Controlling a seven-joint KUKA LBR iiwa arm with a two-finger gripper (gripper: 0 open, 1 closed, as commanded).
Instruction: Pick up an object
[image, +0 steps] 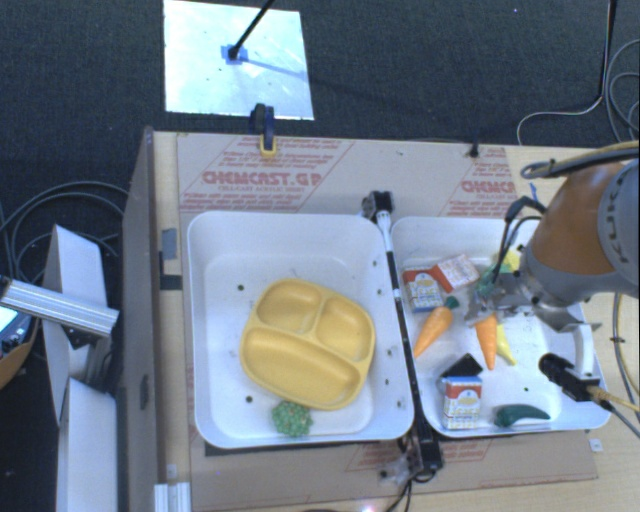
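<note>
While my arm reaches into the right bin (430, 235), its gripper (492, 300) sits low over a carrot (487, 341) (whether it grips anything, I cannot tell). Both bins rest on cardboard (300, 170) over dark carpet (80, 90). Nearby lie another carrot (432, 329), two small cartons (424, 287) and a green pepper (520, 413). My left bin (215, 300) holds a yellow divided tray (308, 343) and a broccoli (292, 418).

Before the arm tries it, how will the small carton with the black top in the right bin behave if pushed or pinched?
The carton stands upright and looks taller than wide, so a side push may tip it. Its flat faces probably suit a pinch. It looks like a light toy and may slide on the smooth white bin.
</note>
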